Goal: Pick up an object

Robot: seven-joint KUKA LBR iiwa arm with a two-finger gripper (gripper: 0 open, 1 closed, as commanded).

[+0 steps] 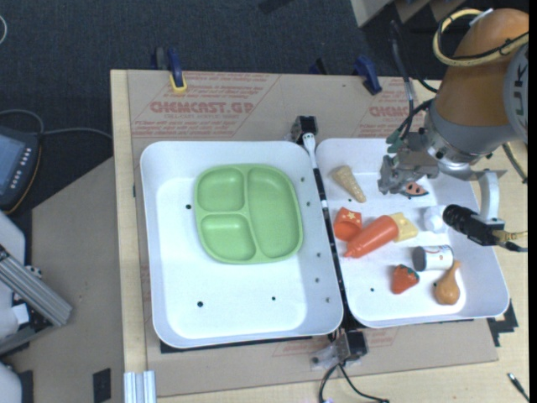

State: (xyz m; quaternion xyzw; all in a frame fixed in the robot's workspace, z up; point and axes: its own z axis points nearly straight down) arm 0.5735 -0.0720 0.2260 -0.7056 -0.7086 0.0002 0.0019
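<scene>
Camera view: we see the pincer [404,183] over a red piece [417,189]; grip unclear. Carrot [370,236] at 7 o'clock, tip pointing 8.

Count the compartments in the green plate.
3. The green plate lies in the left bin. One small compartment sits at its upper left, a second small one below that, and one long compartment runs down its right side. None looks hidden.
</scene>
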